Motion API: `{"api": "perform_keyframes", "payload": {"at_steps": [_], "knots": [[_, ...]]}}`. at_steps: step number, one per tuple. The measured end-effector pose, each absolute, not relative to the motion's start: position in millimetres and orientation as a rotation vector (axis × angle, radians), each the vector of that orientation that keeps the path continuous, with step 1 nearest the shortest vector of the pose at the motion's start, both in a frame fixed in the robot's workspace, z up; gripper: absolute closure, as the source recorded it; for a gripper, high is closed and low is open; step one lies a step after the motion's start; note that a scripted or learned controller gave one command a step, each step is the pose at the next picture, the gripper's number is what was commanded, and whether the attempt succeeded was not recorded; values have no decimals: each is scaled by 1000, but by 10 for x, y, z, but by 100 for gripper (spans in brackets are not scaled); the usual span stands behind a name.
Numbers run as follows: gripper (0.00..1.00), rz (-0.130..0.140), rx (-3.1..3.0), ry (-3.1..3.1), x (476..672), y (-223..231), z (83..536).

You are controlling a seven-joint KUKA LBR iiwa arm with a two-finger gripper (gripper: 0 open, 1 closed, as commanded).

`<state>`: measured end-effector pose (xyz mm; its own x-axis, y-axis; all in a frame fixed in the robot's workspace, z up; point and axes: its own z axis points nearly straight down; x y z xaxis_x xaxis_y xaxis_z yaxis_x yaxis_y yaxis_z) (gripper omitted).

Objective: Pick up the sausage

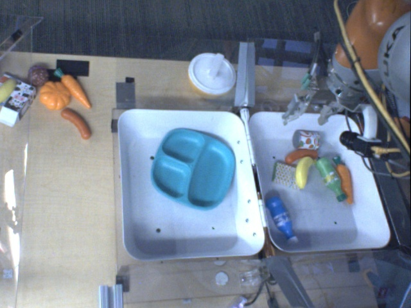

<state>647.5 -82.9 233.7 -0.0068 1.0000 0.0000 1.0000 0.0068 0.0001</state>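
So we're at the approach step. The gripper hangs spread open with nothing in it, over the 12 o'clock edge of the right bin. The sausage lies toward 6 o'clock of it, just under a small can, touching the banana. Next I'd guess it drops straight down, and it's a crowded spot.
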Motion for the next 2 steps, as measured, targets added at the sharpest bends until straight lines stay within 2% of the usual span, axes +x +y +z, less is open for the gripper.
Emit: {"api": "perform_keyframes", "payload": {"at_steps": [1,2], "knots": [[0,-4,2114,2328,6433,-1066,1258],[100,-1,2109,2329,6451,-1056,1356]]}}
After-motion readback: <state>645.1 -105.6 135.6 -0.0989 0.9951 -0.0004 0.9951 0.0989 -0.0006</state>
